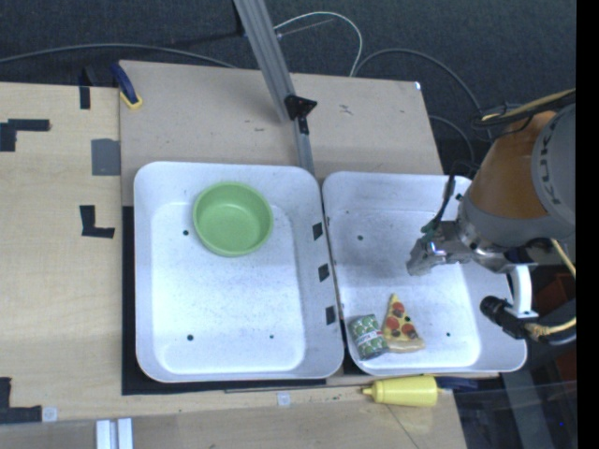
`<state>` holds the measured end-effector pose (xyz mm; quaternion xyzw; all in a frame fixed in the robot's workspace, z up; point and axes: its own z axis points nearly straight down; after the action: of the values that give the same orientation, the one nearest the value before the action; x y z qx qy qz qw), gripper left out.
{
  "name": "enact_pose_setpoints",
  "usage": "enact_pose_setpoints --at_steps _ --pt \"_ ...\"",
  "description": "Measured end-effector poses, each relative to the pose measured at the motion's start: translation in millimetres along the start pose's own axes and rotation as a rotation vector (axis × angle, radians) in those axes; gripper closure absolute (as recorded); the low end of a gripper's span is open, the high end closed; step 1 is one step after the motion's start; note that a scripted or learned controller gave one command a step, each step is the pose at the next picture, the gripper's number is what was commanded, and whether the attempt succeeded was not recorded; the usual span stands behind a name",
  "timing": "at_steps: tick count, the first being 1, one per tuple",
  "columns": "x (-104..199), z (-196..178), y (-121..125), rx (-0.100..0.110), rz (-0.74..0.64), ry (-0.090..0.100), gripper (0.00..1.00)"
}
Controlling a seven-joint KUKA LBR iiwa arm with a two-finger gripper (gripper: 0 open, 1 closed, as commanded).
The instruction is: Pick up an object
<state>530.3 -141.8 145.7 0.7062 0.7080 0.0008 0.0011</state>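
From the overhead camera you see two shallow white bins with rounded corners and speckled, scuffed floors, side by side on a pale wooden bench. In the left bin, a smooth round green bowl sits toward the far edge. In the right bin, near its front-left corner, a flat wedge-shaped pizza slice, yellow crust with red dots, lies just beside a small green patterned packet. A yellow bottle lies on its side on the bench, just outside the right bin's front rim.

The gripper hangs over the middle of the right bin, apart from the pizza slice, with nothing between its fingers; you cannot tell whether they are apart or together. Dark carpet and loose cables lie beyond the bench's far edge.
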Motion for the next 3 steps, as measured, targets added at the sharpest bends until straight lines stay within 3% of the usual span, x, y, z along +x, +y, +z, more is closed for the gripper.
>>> enact_pose_setpoints --at_steps 2,3 --pt "-11.2 -118.5 9.6 -0.002 0.002 -0.002 1.0" --pt "42.8 -117.0 26.5 0.003 -0.004 0.001 1.0"
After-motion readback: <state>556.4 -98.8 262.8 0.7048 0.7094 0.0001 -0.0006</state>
